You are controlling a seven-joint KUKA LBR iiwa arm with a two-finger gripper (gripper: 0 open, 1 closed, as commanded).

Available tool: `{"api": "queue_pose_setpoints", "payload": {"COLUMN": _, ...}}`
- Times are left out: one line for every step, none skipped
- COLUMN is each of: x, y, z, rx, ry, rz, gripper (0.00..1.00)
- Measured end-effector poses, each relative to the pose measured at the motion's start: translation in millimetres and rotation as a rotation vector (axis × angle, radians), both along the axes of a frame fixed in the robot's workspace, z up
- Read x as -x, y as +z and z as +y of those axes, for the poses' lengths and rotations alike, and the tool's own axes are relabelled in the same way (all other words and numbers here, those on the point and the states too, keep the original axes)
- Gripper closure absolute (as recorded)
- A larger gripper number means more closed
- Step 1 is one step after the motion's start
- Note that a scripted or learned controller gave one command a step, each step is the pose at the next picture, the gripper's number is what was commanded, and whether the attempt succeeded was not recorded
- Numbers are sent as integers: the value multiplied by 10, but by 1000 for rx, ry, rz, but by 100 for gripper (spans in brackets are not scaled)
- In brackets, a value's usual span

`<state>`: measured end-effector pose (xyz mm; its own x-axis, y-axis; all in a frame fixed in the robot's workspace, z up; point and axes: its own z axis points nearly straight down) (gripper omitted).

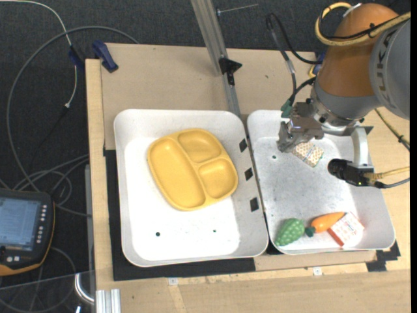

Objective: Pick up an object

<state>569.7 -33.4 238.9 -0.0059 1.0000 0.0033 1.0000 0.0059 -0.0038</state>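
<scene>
Green toy, carrot beside it, patterned packet under tool

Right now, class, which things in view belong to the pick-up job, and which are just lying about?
Belong to the job:
gripper
patterned packet beside it
green toy
carrot
orange-and-white box
right bin

Lying about:
yellow divided plate in the left bin
blue clamp
handheld screen

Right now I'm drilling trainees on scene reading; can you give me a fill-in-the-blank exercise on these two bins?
The yellow three-compartment plastic plate lies in the ____ white bin.
The orange toy carrot lies between the green knobbly toy and a small ____ box.
The gripper hangs over the ____ bin.

Answers: left; orange-and-white; right
</scene>
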Motion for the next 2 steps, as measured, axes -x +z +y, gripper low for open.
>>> {"api": "queue_pose_setpoints", "payload": {"x": 185, "y": -115, "z": 516, "rx": 0, "ry": 0, "rz": 1, "gripper": 100}}
{"api": "queue_pose_setpoints", "payload": {"x": 340, "y": 5, "z": 1034, "rx": -1, "ry": 1, "rz": -1, "gripper": 100}}
